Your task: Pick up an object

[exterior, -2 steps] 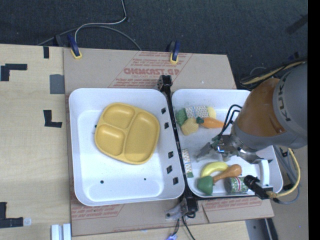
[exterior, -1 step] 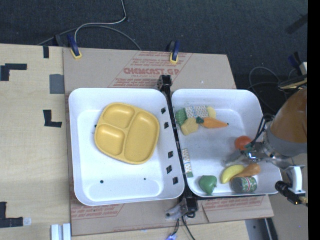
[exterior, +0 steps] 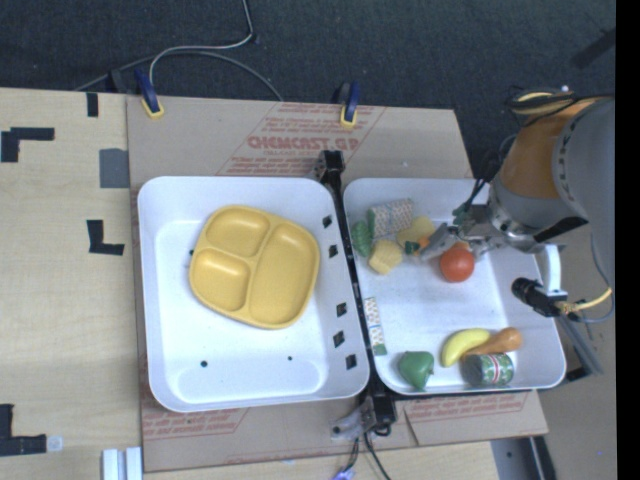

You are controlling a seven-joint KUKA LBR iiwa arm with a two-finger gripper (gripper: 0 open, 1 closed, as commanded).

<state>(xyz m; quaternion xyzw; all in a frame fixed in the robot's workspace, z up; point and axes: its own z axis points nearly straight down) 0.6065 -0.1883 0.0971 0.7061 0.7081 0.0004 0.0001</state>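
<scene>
We see gripper (exterior: 447, 241) low in right white bin (exterior: 530, 368), fingertips just left of round red tomato-like ball (exterior: 457, 265); finger spread unreadable, can't tell. Yellow divided plastic plate (exterior: 254, 266) in left white bin (exterior: 165, 268)

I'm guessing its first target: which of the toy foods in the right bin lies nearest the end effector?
The red tomato, right beside the end effector. The banana, carrot and green pepper lie farther off along the bin's near edge.
</scene>
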